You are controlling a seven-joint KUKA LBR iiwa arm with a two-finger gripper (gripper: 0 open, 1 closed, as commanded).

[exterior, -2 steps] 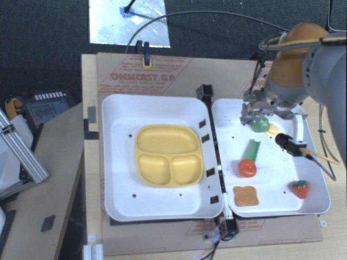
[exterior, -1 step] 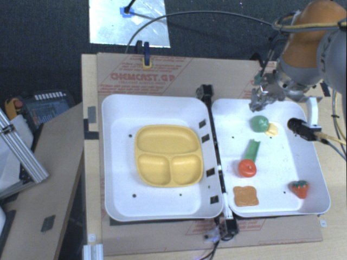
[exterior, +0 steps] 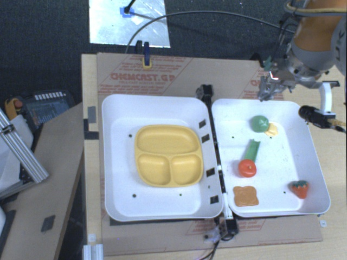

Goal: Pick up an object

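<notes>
End effector (exterior: 267,92) poised above right bin's (exterior: 312,145) far rim, nothing visibly held, opening impossible to judge; likely staged for descent toward toys loosely scattered below for easy access: green ball (exterior: 259,123), tomato (exterior: 247,168), toast (exterior: 245,196).

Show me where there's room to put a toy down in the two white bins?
In the right bin, bare floor lies between the green stick and the strawberry. In the left bin, bare strips ring the yellow tray. It's crowded from the tomato to the toast.
</notes>
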